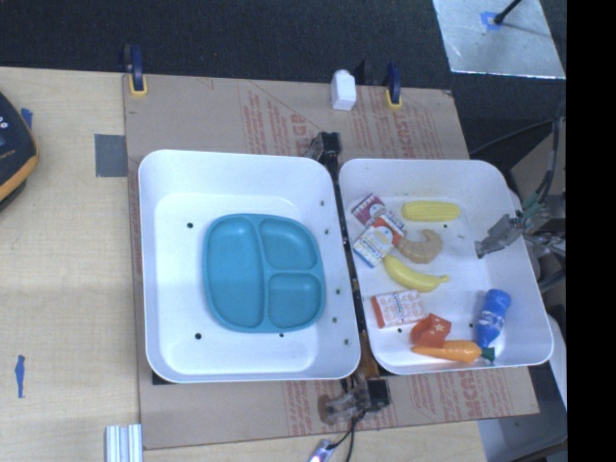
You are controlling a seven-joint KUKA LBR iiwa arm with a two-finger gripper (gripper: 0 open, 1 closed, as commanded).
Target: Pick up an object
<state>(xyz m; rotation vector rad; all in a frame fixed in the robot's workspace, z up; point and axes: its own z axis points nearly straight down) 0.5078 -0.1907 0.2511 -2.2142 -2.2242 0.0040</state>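
Right bin (481,176): corn cob (430,211), banana (415,275), carrot (447,352), blue bottle (491,318), red pepper (430,329), packets. Claw (493,237) at its right rim, grasping nothing; finger state cannot be told. Left bin (159,258): blue divided plate (263,271).

We lose arm past right edge; only gripper (493,238) tip shows, too small and dark to read. Yellow-black device (13,154) cut by left edge. Print on packets (374,231) too small for us. Carrot (449,352) tip overlapped by blue bottle (492,319).
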